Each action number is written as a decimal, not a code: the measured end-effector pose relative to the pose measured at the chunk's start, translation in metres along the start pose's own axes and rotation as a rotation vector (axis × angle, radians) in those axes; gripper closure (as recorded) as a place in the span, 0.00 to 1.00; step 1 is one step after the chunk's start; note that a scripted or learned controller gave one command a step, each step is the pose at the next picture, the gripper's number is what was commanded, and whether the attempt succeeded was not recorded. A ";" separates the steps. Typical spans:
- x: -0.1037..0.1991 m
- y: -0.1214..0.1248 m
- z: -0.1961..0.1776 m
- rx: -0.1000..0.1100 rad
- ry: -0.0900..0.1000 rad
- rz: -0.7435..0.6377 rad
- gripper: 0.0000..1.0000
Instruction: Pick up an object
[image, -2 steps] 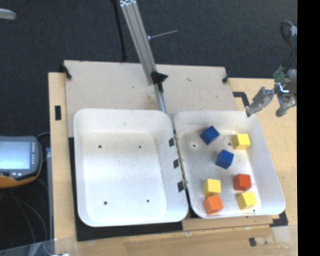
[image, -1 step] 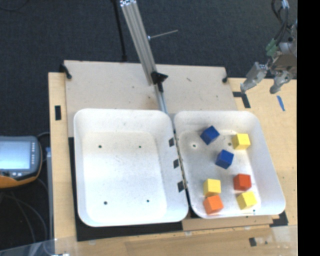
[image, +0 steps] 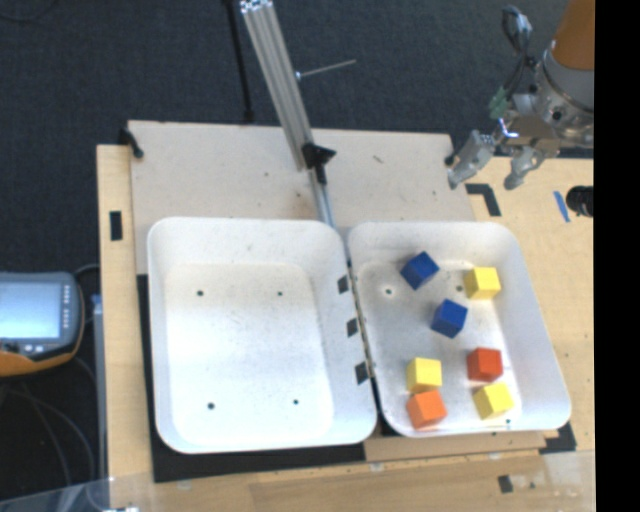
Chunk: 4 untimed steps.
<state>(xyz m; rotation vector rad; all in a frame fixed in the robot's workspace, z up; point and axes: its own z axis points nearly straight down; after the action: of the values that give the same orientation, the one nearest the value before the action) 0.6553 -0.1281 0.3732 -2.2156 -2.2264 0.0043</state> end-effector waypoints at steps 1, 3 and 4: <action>-0.066 -0.021 -0.150 -0.013 -0.004 0.008 0.00; 0.112 -0.044 -0.102 -0.004 0.003 -0.005 0.00; 0.204 -0.050 -0.056 0.001 0.003 -0.005 0.00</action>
<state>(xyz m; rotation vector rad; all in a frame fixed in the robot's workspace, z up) 0.6043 0.0758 0.4294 -2.2082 -2.2300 0.0029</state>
